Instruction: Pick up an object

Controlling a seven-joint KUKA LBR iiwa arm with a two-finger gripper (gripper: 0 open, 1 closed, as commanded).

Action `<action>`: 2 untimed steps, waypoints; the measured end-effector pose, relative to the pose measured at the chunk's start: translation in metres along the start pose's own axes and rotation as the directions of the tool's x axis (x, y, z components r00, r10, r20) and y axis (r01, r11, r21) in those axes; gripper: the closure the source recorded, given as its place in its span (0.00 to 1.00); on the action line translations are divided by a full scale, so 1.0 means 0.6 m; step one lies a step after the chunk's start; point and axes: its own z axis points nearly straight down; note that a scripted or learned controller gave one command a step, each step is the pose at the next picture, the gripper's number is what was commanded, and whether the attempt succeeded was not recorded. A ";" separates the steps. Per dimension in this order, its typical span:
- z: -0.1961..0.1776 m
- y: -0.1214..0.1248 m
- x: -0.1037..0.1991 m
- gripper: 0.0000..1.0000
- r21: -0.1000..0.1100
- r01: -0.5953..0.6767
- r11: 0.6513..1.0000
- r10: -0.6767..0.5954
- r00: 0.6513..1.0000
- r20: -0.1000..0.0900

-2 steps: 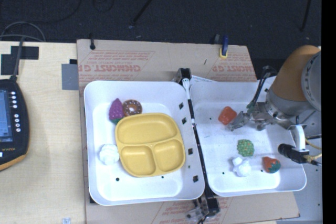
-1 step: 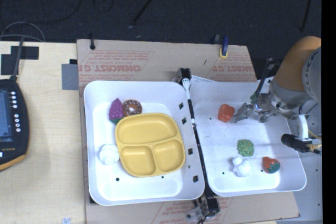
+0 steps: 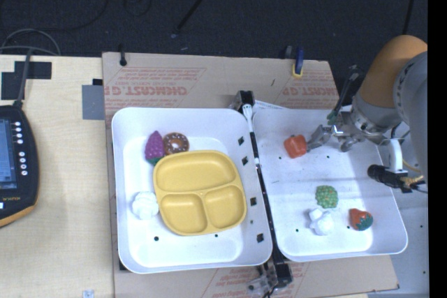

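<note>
while the gripper [image 3: 323,137] looks parted, perhaps touching, a lumpy orange-red toy [image 3: 295,146] sits beside.

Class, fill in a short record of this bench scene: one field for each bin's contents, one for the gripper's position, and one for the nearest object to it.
left bin: yellow divided tray, purple toy, donut, white toy
right bin: orange toy, green toy, white piece, strawberry
gripper: low over the right bin
nearest object: orange toy, just beside the gripper's tip
</note>
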 end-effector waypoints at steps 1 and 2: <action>-0.160 0.004 0.194 0.00 -0.007 0.009 1.000 -0.009 1.000 -0.004; -0.165 -0.001 0.182 1.00 0.005 0.001 1.000 -0.001 1.000 -0.001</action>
